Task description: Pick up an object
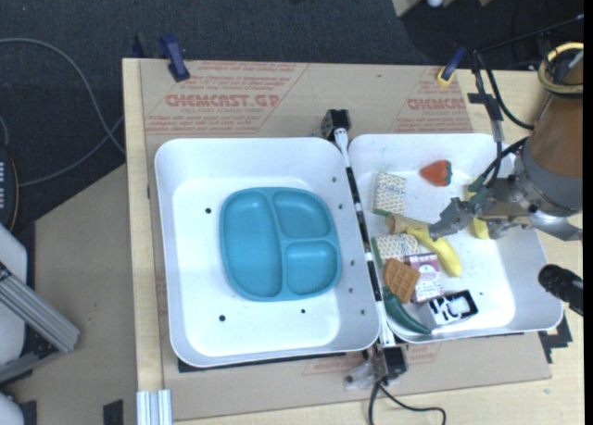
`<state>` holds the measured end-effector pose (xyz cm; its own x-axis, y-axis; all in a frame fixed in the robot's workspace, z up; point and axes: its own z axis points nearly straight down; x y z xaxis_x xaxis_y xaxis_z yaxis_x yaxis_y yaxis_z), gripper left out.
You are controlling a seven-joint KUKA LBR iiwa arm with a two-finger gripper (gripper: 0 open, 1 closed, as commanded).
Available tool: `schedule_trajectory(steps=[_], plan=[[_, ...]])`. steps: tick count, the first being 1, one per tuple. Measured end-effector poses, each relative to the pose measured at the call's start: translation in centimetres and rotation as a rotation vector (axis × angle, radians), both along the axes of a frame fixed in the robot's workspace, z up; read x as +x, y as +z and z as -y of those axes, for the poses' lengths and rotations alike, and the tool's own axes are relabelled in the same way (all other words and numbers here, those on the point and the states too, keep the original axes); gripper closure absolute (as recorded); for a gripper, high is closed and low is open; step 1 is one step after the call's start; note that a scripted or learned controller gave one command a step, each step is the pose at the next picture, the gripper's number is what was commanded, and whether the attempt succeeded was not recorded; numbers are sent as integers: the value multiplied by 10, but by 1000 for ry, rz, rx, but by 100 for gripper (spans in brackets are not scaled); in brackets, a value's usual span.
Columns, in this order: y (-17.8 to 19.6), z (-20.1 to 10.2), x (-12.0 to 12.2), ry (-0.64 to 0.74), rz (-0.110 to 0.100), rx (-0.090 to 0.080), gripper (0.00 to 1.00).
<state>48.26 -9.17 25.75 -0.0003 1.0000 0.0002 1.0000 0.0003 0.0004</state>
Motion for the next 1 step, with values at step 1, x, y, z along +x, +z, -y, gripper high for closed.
schedule_trajectory(steps=[1], plan=[[-126,38,45,-1,-3,0,0]])
